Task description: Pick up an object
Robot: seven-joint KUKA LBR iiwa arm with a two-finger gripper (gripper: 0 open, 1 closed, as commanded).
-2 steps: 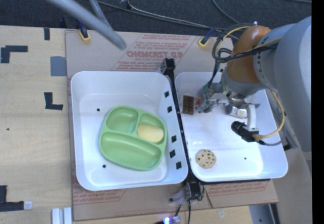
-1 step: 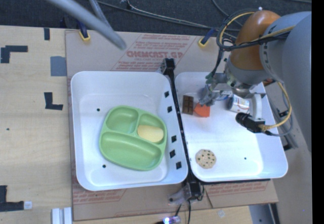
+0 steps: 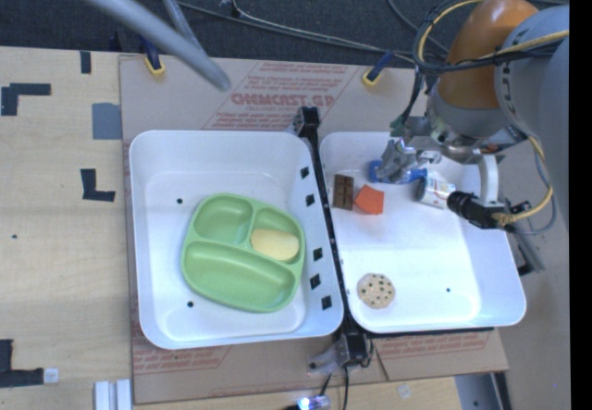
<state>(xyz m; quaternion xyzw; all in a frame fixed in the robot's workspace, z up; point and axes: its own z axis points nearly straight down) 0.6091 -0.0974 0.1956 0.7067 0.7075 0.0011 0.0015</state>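
plate point(image 3: 236, 274) in left bin point(image 3: 153, 214), cookie point(image 3: 376, 290) right

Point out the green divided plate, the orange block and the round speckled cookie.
Green divided plastic plate point(image 3: 231, 274): camera view, on its large lower compartment.
Small orange block point(image 3: 370, 201): camera view, on its top face.
Round speckled cookie point(image 3: 376, 290): camera view, on its centre.

Arm point(image 3: 532, 47): grey rounded casing with an orange band above the wrist, black and yellow cables looped around it, a silver-and-blue gripper point(image 3: 400, 163), and a black connector beside it.
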